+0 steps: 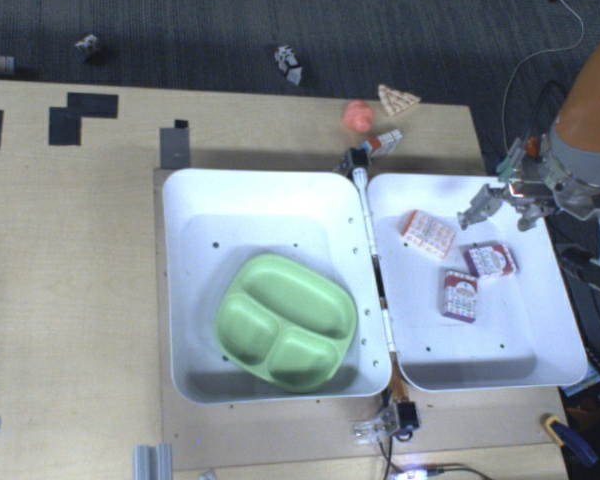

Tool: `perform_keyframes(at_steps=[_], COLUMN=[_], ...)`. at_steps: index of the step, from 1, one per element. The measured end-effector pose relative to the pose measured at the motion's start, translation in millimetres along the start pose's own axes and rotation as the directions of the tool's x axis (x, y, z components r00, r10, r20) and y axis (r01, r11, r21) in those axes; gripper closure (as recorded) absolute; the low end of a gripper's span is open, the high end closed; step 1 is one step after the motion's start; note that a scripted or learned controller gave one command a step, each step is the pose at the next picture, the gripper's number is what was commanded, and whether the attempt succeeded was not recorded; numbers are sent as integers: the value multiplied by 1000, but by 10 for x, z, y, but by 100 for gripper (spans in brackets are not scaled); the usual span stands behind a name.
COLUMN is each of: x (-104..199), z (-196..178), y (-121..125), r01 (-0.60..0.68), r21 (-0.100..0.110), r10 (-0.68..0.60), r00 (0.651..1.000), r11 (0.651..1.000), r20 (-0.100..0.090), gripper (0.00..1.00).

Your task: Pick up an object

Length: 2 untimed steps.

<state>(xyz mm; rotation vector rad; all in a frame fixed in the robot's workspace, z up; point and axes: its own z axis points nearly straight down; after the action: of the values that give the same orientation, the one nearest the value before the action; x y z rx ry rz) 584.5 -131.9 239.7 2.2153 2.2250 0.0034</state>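
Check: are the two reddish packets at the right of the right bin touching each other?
Apart. The camera view shows a strip of white bin floor between the upper packet and the lower packet.

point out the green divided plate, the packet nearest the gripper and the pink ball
green divided plate (285,320), camera view, its centre ridge
packet nearest the gripper (428,234), camera view, middle of its top face
pink ball (358,116), camera view, its centre

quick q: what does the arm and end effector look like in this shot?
The arm has an orange band above a grey wrist section. The end effector is grey metal with two thin fingers and small teal-green accents near its base. A thin dark cable loops behind it. Markings are too small to read.
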Motion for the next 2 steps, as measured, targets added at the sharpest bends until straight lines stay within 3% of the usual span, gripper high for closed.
perform_keyframes(at_steps=[1, 2], x=[77, 80], z=[1432, 1319], y=[98, 111], r01=[-2, -1], r21=[-1, -5], r10=[2, 1], r00=[1000, 1000], r11=[1000, 1000], r20=[0, 1], gripper=[0, 100])
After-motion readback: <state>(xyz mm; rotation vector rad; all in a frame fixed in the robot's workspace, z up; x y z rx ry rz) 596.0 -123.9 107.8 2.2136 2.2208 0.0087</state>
